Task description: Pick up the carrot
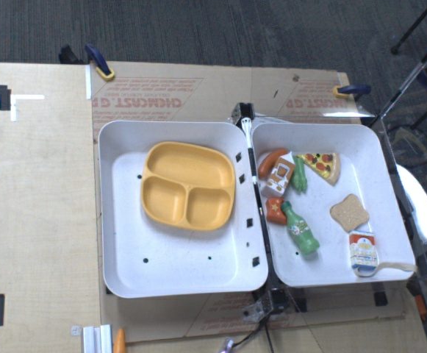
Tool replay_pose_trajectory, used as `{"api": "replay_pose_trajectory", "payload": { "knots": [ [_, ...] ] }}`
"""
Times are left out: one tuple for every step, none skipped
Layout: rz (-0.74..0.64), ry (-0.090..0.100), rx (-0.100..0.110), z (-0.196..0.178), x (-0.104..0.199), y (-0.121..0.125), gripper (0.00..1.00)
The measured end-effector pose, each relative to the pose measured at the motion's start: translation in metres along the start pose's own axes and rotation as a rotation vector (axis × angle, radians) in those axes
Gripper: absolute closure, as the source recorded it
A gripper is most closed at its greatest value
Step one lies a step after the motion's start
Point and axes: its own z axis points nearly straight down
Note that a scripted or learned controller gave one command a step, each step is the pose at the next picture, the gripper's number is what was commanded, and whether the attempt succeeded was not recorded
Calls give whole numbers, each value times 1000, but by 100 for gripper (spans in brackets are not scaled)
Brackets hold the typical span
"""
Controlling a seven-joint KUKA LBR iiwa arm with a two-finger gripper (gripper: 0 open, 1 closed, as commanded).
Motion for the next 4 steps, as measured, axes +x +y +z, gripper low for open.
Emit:
{"api": "replay_pose_trajectory", "payload": {
  "knots": [
    [0,-6,1,-10,-2,-1,100],
    [0,-6,1,-9,-2,-1,0],
    [0,-12,1,-19,-4,-1,100],
    [-1,-12,1,-19,-4,-1,0]
  ]
}}
